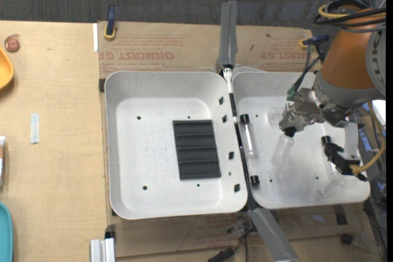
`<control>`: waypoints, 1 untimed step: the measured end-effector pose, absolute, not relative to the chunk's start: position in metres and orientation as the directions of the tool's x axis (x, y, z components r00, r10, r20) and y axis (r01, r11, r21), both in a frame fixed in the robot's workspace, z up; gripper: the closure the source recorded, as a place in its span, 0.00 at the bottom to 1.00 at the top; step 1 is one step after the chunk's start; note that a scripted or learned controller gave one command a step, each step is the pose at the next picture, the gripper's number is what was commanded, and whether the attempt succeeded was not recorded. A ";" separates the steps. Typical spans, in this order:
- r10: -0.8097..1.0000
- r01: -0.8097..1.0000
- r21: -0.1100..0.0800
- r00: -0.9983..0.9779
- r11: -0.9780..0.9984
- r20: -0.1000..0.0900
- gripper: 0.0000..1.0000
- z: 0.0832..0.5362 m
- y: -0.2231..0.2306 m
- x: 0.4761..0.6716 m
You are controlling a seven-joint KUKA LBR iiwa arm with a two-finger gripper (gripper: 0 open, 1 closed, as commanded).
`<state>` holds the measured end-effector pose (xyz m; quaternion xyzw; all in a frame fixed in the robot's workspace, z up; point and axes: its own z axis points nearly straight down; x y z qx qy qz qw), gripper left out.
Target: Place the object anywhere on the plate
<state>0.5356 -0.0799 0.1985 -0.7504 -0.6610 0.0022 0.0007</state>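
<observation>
The plate (196,149), dark and ribbed, lies in the left bin (123,150); the tool's (290,129) grip state can't be made out.

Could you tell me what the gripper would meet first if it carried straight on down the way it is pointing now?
Probably the white floor of the right bin: the gripper points down over it, with nothing clearly visible beneath. Its height above the floor is hard to judge from this view.

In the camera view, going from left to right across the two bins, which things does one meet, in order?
Left bin → dark ribbed plate → divider between the bins → right bin → gripper over the right bin → arm with orange band.
</observation>
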 end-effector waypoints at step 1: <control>0.997 0.997 -0.003 0.073 -0.073 -0.002 1.00 0.202 -0.017 0.559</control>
